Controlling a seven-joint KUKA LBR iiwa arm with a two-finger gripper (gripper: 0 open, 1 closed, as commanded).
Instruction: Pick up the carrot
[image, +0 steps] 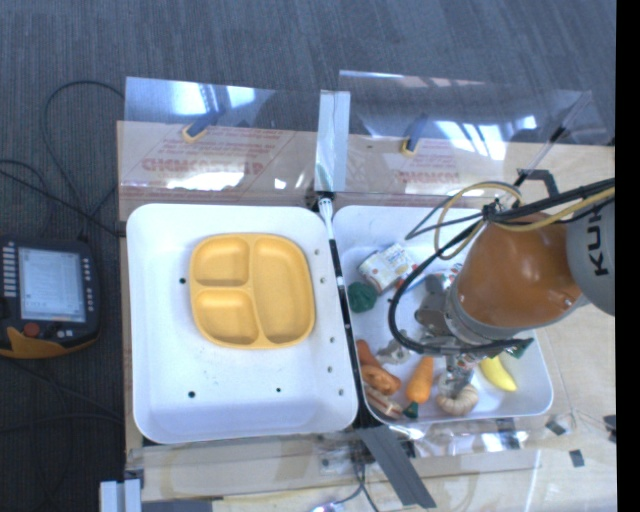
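**Two white bins on the worktop**

The worktop (230, 160) is brown and holds two white bins side by side. The left bin (160, 390) is the landmark. The right bin (535, 395) touches its right side. Shiny clear sheets (200, 100) lie behind the left bin, along the back of the worktop.

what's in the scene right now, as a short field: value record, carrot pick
arm: over the right bin, reaching in from the right
gripper: low in the right bin, right of the carrot
carrot: lying in the right bin, near its front edge, not held
near carrot: banana, green item
left bin: holds a yellow divided plate
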